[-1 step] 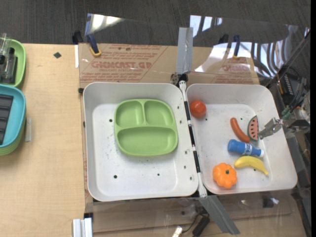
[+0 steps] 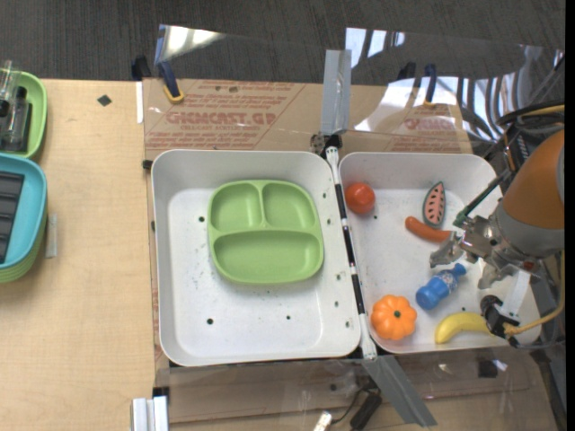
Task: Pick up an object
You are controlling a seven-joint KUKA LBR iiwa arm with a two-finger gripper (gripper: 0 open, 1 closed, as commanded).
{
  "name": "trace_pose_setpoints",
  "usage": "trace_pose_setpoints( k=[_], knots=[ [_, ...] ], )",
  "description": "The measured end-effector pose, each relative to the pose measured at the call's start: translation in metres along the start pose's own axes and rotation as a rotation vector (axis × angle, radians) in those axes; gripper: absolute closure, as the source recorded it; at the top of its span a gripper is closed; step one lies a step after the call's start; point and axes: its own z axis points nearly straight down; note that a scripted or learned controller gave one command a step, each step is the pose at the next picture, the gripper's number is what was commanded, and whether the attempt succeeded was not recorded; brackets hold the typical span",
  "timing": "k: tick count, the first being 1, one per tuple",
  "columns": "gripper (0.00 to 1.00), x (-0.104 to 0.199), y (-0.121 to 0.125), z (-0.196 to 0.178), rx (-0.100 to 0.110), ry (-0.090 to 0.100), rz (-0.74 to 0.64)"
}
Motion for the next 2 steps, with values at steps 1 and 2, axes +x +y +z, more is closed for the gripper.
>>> trace_pose_setpoints(
  k=[1, 2],
  knots=[
    [0.00, 0.030, -0.050, 0.011, 0.003, 0.000, -0.171],
    [0.00, 0.058, -0.057, 0.011, 0.002, 0.001, -0.449]
  ],
)
